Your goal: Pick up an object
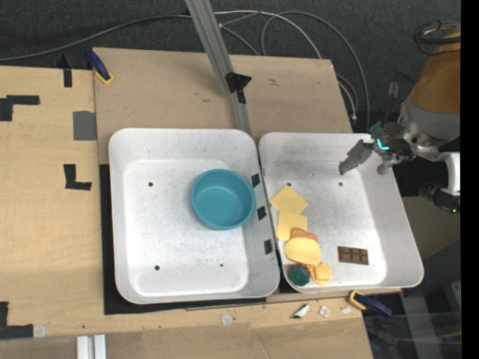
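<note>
My gripper (367, 163) hangs over the far right part of the right bin (389, 223), open, with nothing between its fingers. Along that bin's left side lie two flat yellow pieces (289, 200), an orange and yellow lump (303, 248), a small teal object (299, 274) and a little yellow piece (322, 273). Near the front right of the bin sits a brown chocolate bar (352, 256). A blue bowl (221, 199) stands in the left bin (150, 260). The gripper is well apart from all of them.
A grey metal post (217, 43) slants up from between the bins at the back. Cables (299, 28) loop behind the right bin. Blue and yellow clamps (99, 66) grip the board's far left and front right corners.
</note>
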You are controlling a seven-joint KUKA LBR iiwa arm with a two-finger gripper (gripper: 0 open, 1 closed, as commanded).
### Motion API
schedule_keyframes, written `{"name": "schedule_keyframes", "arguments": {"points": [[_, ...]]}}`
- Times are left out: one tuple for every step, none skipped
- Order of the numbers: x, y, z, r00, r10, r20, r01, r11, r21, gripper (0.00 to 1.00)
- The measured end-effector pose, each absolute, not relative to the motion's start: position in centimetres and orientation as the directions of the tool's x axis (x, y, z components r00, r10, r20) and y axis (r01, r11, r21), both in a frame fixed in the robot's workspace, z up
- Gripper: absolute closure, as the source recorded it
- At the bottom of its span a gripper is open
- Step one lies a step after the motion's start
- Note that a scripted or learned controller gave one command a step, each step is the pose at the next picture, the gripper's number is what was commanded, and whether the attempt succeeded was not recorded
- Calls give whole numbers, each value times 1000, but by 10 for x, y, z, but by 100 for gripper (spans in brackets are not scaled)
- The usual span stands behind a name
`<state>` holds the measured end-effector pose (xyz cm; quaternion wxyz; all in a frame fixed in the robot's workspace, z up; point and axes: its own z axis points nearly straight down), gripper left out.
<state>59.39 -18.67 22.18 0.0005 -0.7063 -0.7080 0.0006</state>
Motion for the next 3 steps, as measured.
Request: {"name": "schedule_keyframes", "arguments": {"points": [[594,-191,158,-1,1000,0,1000,1,-8,0],[595,-183,111,-2,1000,0,1000,2,-6,0],[594,-182,87,-2,1000,-1,1000,2,-2,0]]}}
